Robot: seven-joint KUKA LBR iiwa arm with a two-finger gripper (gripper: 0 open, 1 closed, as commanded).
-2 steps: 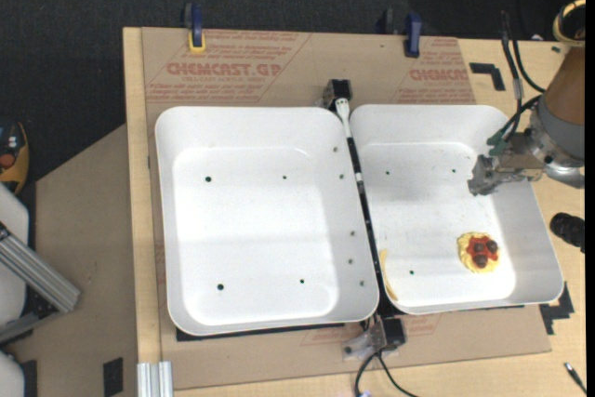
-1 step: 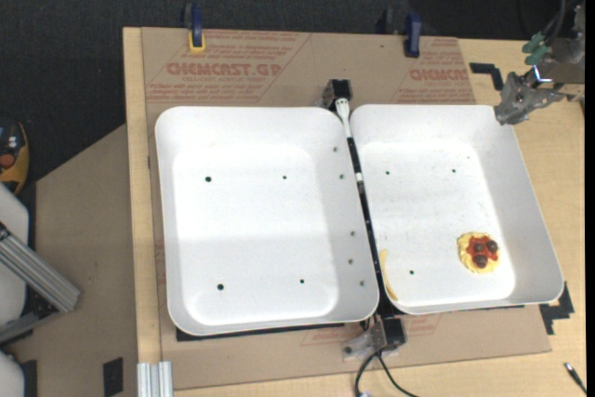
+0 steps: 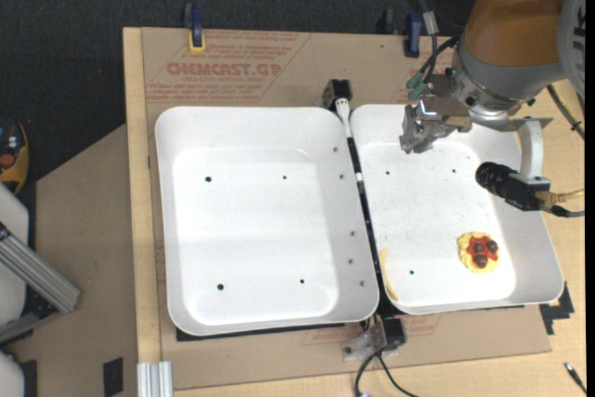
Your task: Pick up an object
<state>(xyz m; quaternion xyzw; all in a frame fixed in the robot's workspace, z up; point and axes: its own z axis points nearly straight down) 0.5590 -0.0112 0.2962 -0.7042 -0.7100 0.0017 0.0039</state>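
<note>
The arm (image 3: 521,5) reaches in over the far end of the right bin (image 3: 530,288), its gripper (image 3: 416,139) hanging above the bin's bare floor near the far left corner. Whether it is released or clenched cannot be told from this slant; nothing shows beneath it.

The one loose object is a small yellow and red toy (image 3: 478,252) lying on the floor of the right bin toward its near right corner, well apart from the gripper. A black cylindrical fitting (image 3: 507,184) juts over the bin's right side between the two.

The left bin (image 3: 172,228) sits just beside, the two kept together on a cardboard sheet (image 3: 232,60) clamped at the bench's far edge, presumably so that nothing shifts. The pick looks not yet begun.
</note>
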